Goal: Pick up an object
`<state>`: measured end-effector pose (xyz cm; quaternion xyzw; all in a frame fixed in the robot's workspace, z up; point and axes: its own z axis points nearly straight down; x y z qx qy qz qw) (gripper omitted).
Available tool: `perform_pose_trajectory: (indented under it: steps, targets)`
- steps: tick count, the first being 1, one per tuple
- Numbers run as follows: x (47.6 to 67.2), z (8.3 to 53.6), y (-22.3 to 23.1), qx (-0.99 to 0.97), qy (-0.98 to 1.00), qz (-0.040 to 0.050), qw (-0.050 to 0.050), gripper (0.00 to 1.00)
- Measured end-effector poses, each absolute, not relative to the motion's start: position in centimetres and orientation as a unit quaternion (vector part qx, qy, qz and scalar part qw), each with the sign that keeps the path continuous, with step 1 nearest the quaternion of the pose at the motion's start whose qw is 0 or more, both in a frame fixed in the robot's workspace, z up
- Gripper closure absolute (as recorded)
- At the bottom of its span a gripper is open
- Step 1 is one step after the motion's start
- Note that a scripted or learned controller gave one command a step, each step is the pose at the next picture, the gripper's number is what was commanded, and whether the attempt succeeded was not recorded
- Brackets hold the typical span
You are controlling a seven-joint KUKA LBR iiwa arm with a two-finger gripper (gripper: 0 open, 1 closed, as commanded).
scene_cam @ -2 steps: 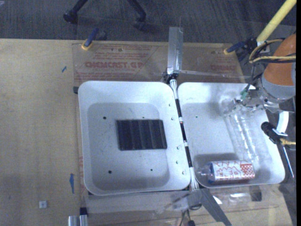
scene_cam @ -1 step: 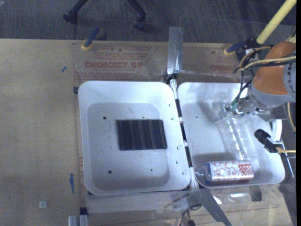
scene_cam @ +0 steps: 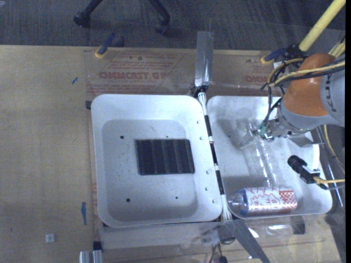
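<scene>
Camera view: two shallow white bins are seen side by side on the wooden bench (scene_cam: 44, 125), their inner rims touching. The arm (scene_cam: 310, 95) (grey, with an orange band above the wrist) is reached in from the right and is held over the far part of the right bin (scene_cam: 227, 107). The end effector (scene_cam: 262, 132) is pointed down and to the left, into that bin. Whether it is apart or together cannot be told, since its tip is blurred against the pale bin floor, and nothing can be made out clamped in it.

A clear plastic item (scene_cam: 261, 159) is seen just below the end effector, stretched toward the near wall; its outline is faint, and whether it is touched cannot be told. A red and white can (scene_cam: 267, 199) is laid on its side along the near wall of the right bin, its silver end turned toward the left bin (scene_cam: 104, 109). A dark ribbed panel (scene_cam: 164, 156) is laid flat in the middle of the left bin, well apart from the arm.
</scene>
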<state>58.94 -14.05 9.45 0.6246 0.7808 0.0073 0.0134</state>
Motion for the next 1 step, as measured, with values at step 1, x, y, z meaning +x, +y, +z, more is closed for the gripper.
perform_pose_trajectory:
  steps: [1]
  targets:
    - [61.00,9.35,-10.56,0.576,0.818,0.0039,0.010,0.00]
